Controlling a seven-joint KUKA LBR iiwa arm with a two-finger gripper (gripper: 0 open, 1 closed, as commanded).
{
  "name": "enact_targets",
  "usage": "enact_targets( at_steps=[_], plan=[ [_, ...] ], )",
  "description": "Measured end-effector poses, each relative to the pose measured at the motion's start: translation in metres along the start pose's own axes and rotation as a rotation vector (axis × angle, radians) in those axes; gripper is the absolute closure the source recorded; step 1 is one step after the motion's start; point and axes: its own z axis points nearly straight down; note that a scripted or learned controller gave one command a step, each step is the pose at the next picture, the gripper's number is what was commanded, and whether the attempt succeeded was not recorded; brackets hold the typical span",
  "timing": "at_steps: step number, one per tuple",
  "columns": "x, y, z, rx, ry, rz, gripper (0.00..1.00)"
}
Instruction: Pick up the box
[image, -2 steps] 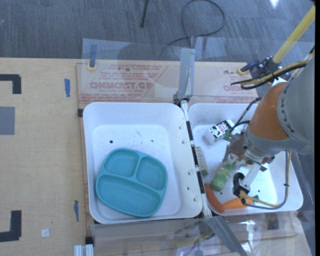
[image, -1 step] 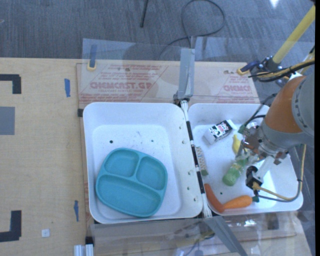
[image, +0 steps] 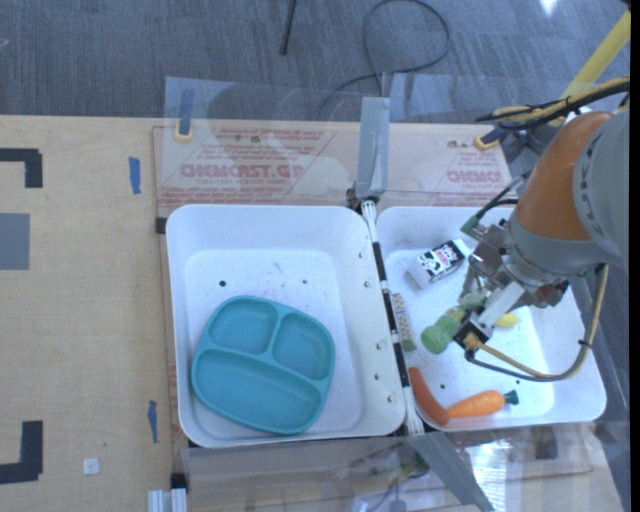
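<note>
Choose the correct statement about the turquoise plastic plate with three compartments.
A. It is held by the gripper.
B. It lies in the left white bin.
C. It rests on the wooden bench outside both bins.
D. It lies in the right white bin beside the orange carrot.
B: the turquoise plastic plate with three compartments lies flat on the floor of the left white bin.
</note>
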Motion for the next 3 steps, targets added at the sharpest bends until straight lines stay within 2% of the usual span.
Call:
enact_targets(
  at_steps=[1,2,3],
  plan=[
    [0.054,-0.032,0.000,0.001,-0.001,0.329,1.00],
    [0.137,-0.034,-0.074,0.001,0.000,0.344,1.00],
    [0.128,-0.081,-0.099,0.002,-0.002,0.413,1.00]
  ],
)
